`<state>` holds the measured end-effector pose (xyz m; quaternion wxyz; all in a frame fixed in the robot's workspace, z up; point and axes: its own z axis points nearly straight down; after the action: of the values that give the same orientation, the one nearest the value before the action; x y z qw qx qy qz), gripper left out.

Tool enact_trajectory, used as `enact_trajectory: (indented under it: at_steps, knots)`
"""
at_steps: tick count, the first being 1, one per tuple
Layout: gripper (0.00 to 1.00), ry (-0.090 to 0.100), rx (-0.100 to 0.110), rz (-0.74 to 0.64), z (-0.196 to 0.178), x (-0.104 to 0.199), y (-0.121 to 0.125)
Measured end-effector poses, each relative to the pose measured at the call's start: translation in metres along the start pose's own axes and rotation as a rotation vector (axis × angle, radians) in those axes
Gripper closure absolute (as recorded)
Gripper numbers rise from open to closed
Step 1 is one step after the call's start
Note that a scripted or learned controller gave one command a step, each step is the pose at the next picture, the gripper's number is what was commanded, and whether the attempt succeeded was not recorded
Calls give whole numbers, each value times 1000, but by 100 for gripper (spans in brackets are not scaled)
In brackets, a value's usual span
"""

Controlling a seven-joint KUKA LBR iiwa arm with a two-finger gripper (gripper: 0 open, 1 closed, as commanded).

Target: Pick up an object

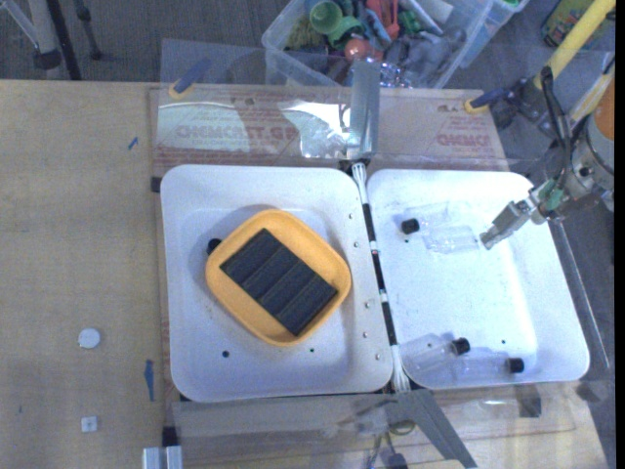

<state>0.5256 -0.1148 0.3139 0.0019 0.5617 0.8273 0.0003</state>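
Overhead, the end effector (491,234) hangs at three o'clock over the right bin (547,291), beside a clear bottle (435,231); its grip state cannot be told.

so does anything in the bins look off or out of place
Nothing looks spilled or broken. The yellow tray sits skewed in the left bin, with a small black item peeking out at its upper-left edge. In the right bin, the clear bottles lie on their sides.
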Motion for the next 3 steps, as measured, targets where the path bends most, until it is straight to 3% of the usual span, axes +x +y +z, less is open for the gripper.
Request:
enact_trajectory:
  at_steps: [1, 2, 3]
  knots:
    - [0, 0, 0, 0, 0, 0, 0]
    - [0, 2, 2, -30, 129, 45, 30]
    - [0, 1, 0, 9, 38, 54, 83]
